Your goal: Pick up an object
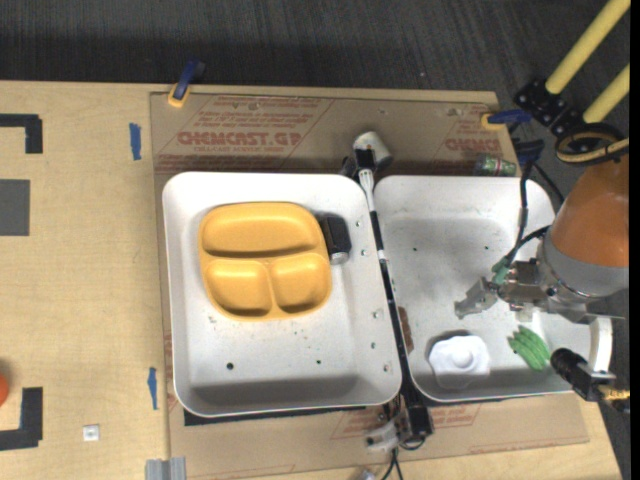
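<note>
1. Camera view: brown board (pixel 80 298) on dark floor bears two white bins.
2. Left bin (pixel 200 368) holds yellow tray (pixel 265 258), long axis left-right, and a dark block (pixel 335 236) beside it.
3. Right bin (pixel 440 228) holds white cup (pixel 459 356) and green toy (pixel 530 348).
4. Gripper (pixel 480 298) hangs above right bin; finger state unclear.

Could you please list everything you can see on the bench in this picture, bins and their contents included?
White bins: two, white, side by side on the bench, left bin, right bin.
Divided tray: one, yellow, upper part of the left bin.
Dark object: one, black, at the tray's right edge.
White object: one, white, near front of the right bin.
Green object: one, green, right bin, right of the white object.
Arm: one, grey with orange band, over the right bin's right side.
Gripper: one, metallic, above the right bin's floor.
</note>
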{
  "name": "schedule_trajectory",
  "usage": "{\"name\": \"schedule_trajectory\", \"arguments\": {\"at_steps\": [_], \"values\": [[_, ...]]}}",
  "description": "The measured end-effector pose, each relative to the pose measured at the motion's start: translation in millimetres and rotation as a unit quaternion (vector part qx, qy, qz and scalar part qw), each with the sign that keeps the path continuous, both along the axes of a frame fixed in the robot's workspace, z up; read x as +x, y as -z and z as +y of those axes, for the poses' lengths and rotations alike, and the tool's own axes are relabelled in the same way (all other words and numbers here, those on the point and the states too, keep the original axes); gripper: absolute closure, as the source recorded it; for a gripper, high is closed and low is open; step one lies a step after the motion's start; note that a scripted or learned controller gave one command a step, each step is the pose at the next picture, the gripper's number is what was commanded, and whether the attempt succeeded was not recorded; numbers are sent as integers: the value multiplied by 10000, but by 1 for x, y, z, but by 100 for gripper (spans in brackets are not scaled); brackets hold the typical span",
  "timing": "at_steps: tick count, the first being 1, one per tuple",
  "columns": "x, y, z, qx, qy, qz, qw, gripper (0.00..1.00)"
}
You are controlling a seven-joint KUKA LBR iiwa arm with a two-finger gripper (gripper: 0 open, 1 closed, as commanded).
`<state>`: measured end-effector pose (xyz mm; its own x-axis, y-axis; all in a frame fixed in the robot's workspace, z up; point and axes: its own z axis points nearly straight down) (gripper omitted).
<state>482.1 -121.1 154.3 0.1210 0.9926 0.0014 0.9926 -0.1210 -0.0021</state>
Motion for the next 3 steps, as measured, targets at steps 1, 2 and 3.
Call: {"name": "schedule_trajectory", "arguments": {"at_steps": [1, 2, 3], "values": [[-3, 69, 29, -2, 431, -5, 9991, 0], [22, 69, 25, -9, -389, -19, 9992, 0], [23, 59, 26, -5, -383, -33, 9993, 100]]}}
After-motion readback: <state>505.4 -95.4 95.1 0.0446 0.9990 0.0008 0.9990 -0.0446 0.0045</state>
